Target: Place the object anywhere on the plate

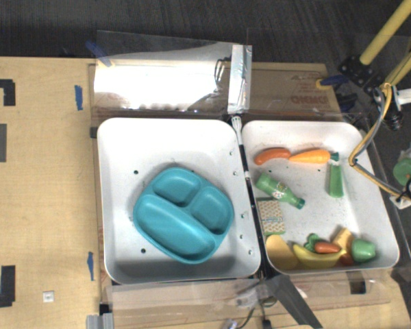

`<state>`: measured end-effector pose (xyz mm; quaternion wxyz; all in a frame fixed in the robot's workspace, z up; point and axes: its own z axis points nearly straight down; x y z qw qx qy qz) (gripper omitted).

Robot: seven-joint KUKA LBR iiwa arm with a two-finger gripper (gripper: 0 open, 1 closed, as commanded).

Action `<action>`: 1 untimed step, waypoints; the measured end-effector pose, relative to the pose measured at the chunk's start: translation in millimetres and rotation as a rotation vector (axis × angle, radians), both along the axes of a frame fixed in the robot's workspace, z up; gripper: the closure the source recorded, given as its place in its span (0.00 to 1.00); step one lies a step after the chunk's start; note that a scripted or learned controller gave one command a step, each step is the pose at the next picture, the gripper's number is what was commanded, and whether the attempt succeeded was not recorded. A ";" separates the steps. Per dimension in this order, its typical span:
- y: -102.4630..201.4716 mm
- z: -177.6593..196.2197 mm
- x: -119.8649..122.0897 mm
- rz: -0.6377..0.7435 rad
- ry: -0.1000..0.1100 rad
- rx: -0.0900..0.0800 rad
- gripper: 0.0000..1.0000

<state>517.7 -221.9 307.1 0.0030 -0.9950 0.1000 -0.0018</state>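
Toy food (322, 247) heaped beside blue plate (183, 213).

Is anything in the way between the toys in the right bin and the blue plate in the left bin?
Only the two bins' raised rims, meeting between them. The blue plate itself has nothing on it; the toys, such as the green bottle, lie in the right bin.

You saw the teal, three-compartment plate (183, 213) lying flat and skewed in the left bin (116, 149), while the toy foods (308, 204) lay scattered in the right bin (377, 204).
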 end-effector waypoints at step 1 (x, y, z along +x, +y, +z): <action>-0.9 -61.0 -32.1 -0.139 0.011 0.003 1.00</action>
